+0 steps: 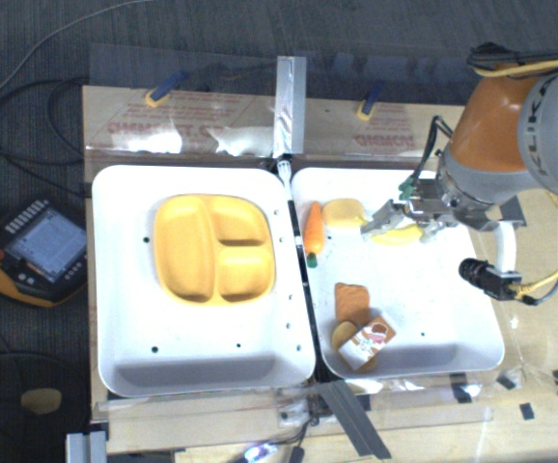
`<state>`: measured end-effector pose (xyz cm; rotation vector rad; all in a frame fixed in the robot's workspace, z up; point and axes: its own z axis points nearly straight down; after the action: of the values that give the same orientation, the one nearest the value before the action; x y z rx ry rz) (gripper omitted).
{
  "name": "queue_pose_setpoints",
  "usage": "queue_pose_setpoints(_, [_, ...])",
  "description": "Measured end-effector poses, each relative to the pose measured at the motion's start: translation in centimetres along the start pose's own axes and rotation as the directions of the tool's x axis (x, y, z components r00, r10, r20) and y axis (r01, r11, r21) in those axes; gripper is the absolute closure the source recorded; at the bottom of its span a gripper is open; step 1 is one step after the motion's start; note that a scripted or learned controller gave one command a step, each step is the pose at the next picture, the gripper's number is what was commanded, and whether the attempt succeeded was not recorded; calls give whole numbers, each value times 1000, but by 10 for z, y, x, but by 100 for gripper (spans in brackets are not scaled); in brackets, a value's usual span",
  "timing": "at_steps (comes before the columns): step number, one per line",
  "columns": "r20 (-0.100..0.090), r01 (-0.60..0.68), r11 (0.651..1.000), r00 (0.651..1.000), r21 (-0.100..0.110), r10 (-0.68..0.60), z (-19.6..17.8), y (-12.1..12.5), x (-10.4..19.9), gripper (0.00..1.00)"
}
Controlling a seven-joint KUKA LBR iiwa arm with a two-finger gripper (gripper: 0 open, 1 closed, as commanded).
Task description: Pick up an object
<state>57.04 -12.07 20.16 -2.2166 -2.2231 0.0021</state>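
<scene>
We hover our gripper (397, 222) over the yellow piece (395, 234); jaws look spread, so next we descend and close.

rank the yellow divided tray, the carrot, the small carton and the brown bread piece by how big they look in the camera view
1. yellow divided tray, by far the largest
2. carrot
3. small carton and brown bread piece: they look about alike, so I can't rank them.
</scene>
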Motion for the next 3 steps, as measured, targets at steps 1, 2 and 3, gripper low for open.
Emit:
queue_pose_setpoints(1, [0,212,977,977,0,-212,67,-59,13,0])
queue_pose_setpoints(2, [-2,211,977,977,1,-211,59,-59,13,100])
queue_pose_setpoints(3, [2,189,982,982,-1,-189,-77,-86,42,100])
